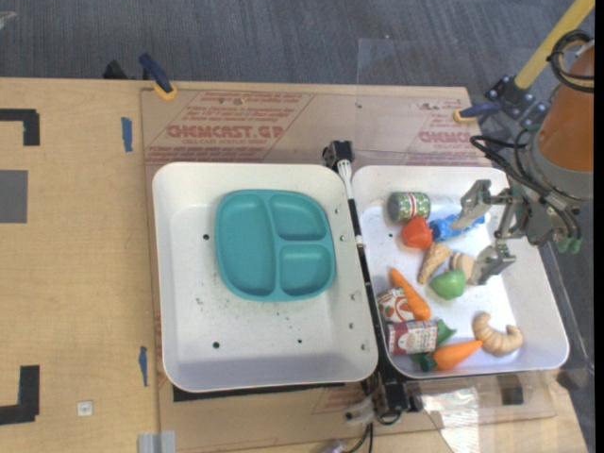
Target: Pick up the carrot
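Light wooden tabletop seen from above, bordered at the top by grey carpeted floor. A cardboard sheet printed with red lettering lies on the tabletop beneath the two white bins. Black tape marks and short blue tape strips dot the wood. Lighting is even, with soft shadows.

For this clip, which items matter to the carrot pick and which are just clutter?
Job:
orange carrot with green top
smaller orange carrot
gripper, open

Lying about:
teal divided plate
green can
red tomato
green pear
tan croissant
red carton
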Controlling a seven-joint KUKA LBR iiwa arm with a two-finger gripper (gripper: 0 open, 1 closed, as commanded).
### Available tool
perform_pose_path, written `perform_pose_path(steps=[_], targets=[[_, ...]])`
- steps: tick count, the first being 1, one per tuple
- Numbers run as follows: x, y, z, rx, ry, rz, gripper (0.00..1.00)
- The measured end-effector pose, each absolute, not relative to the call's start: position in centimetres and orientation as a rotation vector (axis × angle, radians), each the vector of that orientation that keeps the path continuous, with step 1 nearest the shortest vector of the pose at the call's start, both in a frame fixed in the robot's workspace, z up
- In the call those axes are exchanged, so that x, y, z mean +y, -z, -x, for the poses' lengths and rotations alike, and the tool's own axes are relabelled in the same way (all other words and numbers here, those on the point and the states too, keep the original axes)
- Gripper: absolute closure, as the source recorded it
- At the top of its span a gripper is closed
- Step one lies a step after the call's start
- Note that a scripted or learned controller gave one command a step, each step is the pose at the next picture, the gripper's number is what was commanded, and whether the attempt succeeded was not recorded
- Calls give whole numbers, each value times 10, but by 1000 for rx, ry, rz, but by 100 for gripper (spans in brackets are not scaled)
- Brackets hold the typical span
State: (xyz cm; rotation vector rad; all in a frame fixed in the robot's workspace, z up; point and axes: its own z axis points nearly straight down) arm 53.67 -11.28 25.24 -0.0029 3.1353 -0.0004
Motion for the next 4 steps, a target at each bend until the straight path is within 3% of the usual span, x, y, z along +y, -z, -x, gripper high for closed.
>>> perform_pose_path(steps=[1, 2, 3, 4], targets=[[-112, -122, -516, 3138, 4, 18, 0], [-146, -98, -495, 3083, 12, 391, 0], [-114, -93, -495, 3108, 15, -272, 0], [-107, -92, -535, 3083, 31, -505, 0]])
